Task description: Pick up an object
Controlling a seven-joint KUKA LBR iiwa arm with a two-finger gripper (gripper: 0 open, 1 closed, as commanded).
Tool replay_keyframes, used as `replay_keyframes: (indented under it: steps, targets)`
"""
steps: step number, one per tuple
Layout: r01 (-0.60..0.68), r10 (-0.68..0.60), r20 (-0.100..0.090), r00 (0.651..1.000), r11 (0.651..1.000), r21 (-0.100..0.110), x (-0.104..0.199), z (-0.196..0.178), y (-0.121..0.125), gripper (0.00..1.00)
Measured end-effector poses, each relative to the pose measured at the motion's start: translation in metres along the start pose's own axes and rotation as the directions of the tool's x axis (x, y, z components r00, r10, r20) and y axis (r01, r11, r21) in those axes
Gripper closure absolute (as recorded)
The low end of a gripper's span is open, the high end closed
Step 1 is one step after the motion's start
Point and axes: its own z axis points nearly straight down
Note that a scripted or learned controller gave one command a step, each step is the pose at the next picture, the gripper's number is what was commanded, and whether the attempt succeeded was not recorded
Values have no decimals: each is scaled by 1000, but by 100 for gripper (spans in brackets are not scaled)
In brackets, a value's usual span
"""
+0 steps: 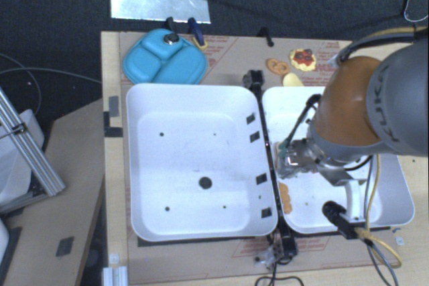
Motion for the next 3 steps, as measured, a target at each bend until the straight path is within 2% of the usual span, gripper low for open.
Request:
replay_keyframes:
  steps: [1, 2, 3]
  targets:
    - [7, -7, -2, 1000, 1000, -18, 43, -98, 29, 100]
    - [2, -2, -2, 1000, 1000, -27, 33, -255, 5, 100]
    - [7, -7, 1, 1000, 1000, -13, 34, -257, 6, 100]
